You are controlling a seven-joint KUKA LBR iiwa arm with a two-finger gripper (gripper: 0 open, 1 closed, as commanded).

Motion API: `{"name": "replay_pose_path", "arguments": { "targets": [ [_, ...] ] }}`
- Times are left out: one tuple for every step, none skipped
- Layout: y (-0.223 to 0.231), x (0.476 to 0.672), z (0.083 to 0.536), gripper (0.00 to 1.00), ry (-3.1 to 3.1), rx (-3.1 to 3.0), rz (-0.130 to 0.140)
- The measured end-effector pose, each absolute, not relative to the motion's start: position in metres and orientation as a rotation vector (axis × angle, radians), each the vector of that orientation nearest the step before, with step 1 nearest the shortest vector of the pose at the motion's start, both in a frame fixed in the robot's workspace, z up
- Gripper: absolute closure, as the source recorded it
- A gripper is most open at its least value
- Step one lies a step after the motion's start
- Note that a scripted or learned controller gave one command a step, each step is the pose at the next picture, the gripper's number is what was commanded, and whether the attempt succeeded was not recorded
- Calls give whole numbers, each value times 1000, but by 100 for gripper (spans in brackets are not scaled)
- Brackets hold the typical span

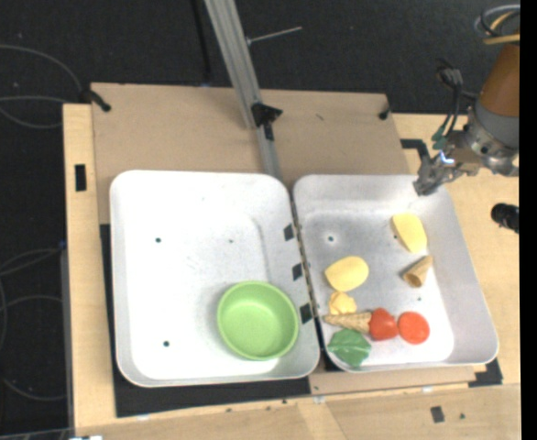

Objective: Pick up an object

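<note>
My gripper (427, 182) hangs over the far right corner of the right bin (369, 200), above the bin's rim and apart from every object. Below it in the right bin lie a yellow wedge (410, 232), a small tan cone piece (418, 270), a yellow oval piece (346, 272), a smaller yellow piece (342, 302), a tan cone (346, 319), two red round pieces (383, 324) (414, 327) and a green leafy piece (348, 346). A green bowl (257, 320) sits at the near right of the left bin (177, 227).
A slanted metal post (236, 53) rises behind the bins, its foot near the divider between them. The brown bench board (186, 126) extends behind the bins. Cables lie on the dark floor at the left.
</note>
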State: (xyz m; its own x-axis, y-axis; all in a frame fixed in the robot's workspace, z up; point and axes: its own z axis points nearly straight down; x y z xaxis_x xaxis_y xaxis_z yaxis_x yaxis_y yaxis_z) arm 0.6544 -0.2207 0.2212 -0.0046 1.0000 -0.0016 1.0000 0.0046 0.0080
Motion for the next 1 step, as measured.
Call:
{"name": "replay_pose_path", "arguments": {
  "targets": [
    [-221, 655, 236, 100, 2228, 2211, 5]
  ]
}}
